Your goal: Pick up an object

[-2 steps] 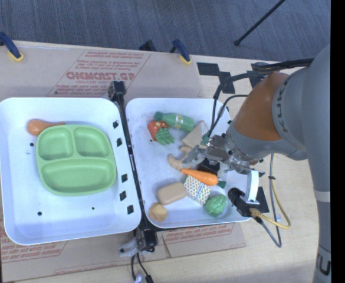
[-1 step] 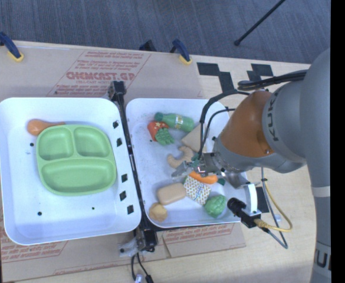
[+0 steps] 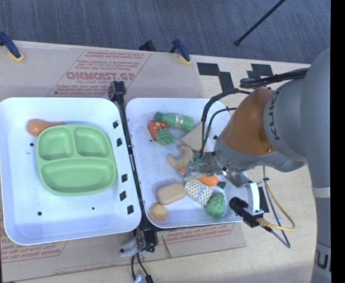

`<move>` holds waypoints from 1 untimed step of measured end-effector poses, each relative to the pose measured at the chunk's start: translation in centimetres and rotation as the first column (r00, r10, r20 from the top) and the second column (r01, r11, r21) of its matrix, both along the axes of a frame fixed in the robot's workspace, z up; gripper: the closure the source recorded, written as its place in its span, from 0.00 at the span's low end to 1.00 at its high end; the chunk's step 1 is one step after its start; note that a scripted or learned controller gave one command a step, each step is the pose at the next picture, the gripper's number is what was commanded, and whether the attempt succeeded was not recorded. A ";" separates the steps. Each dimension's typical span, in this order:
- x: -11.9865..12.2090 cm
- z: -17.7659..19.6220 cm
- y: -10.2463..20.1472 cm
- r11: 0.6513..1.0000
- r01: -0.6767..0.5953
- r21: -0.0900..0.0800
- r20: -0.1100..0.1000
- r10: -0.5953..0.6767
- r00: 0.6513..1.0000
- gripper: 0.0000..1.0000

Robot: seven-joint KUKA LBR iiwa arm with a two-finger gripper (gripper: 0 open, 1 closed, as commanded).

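Note:
The right bin holds several toy foods: a green bottle, a red and green piece, a tan figure, a beige oblong, a small yellow ball, a patterned white piece, a green bumpy piece and a carrot. My gripper is down low in the bin, right over the carrot and beside the tan figure. The grey arm and its orange band cover the bin's right side and hide the fingers.
The left bin holds a green divided plate and an orange toy at its top left. A black divider runs between the bins. Blue clamps sit at the bench's far edge.

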State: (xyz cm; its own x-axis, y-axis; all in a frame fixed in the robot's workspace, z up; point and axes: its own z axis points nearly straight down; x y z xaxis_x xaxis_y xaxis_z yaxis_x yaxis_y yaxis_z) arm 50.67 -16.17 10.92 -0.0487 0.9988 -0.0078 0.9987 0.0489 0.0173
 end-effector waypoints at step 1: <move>0.0 0.0 0.0 1.000 0.000 0.000 0.000 0.000 1.000 0.00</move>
State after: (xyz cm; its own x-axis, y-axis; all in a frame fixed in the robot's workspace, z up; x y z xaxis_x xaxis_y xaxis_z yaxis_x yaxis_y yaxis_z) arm 50.66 -16.15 10.92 -0.0490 0.9988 -0.0076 0.9986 0.0491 0.0172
